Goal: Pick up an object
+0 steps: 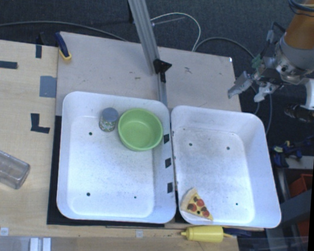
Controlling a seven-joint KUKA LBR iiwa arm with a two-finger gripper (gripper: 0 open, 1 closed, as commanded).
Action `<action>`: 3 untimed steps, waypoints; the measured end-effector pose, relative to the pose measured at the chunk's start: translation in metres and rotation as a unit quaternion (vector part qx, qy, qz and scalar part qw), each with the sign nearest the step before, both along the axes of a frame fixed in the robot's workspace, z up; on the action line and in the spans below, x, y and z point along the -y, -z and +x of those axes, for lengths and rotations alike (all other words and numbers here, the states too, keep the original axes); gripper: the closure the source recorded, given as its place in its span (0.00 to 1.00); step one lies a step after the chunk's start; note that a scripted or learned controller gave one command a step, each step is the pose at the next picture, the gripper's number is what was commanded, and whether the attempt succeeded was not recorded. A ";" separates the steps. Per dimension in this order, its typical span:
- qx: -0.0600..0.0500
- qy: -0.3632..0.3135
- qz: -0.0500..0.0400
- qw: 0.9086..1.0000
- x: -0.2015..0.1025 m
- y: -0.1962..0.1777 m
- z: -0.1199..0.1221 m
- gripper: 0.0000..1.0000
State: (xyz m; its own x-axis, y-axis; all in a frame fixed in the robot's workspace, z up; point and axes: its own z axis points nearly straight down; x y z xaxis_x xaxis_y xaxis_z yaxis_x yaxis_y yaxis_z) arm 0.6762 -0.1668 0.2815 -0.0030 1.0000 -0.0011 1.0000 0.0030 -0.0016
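Note:
A green bowl (140, 129) sits at the back of the left bin (70, 196), with a small grey-lidded jar (109, 119) touching its left side. A toy pizza slice (196, 204) lies at the front left corner of the right bin (261, 174). My gripper (250, 87) hangs high beyond the right bin's back right corner, over the bench edge, well away from every object. Its two fingers (236, 89) are spread apart with nothing between them.
A yellow mustard bottle (205, 233) lies on the bench just in front of the right bin. A clear plastic tumbler (2, 166) lies on its side at the far left. A slanted metal pole (148, 35) and cables cross the back.

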 end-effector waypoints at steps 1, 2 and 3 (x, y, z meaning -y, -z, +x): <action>0.000 0.000 0.000 1.000 0.000 0.000 0.000 0.00; -0.002 0.000 0.000 1.000 -0.009 0.052 0.004 0.00; -0.002 0.000 0.000 1.000 -0.007 0.097 -0.001 0.00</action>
State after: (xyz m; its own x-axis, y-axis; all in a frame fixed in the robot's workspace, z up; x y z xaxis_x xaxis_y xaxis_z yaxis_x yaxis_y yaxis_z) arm 0.6753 -0.1596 0.1844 -0.0021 1.0000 -0.0012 1.0000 0.0020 -0.0060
